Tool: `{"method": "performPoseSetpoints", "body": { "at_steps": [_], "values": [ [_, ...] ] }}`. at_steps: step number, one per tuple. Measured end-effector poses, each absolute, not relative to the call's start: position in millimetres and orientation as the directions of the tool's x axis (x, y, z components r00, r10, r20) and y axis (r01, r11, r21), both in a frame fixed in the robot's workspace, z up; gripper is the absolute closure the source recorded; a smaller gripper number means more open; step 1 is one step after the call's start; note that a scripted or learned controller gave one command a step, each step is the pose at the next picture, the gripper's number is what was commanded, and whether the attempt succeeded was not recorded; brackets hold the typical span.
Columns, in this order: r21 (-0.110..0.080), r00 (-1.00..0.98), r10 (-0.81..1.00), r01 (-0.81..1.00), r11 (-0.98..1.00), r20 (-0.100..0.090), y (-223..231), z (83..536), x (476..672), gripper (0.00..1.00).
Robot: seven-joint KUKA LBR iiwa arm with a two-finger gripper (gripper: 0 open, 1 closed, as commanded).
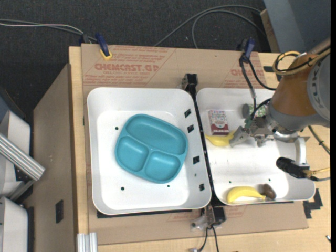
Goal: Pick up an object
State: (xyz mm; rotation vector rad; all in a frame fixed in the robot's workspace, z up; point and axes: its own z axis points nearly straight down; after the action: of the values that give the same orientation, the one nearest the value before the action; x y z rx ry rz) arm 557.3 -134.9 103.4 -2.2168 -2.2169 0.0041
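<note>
Two bananas lie in the right bin (220, 96): one banana (219, 139) partly hidden under the gripper (242, 133), touching it; the other banana (245, 195) near the front wall. Jaw state: cannot tell

A grey arm (310, 96) with an orange band reaches in from the right — its gripper (247, 133) held low, pointing left.

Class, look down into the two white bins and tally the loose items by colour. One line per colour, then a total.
Blue: 1, the divided plate in the left bin
Yellow: 2, one banana beside the hand and one banana at the right bin's near edge
Red and white: 1, the small packet
Total: 4
</note>
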Motion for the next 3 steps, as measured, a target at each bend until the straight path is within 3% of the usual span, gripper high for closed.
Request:
{"method": "performPoseSetpoints", "body": {
  "at_steps": [1, 3],
  "values": [
    [0.000, 0.000, 1.000, 1.000, 0.000, 0.002, -134.8, 117.3, 559.1, 1.00],
    [0.008, -0.002, 1.000, 1.000, 0.002, -0.001, -134.4, 246.2, 557.9, 1.00]
  ]
}}
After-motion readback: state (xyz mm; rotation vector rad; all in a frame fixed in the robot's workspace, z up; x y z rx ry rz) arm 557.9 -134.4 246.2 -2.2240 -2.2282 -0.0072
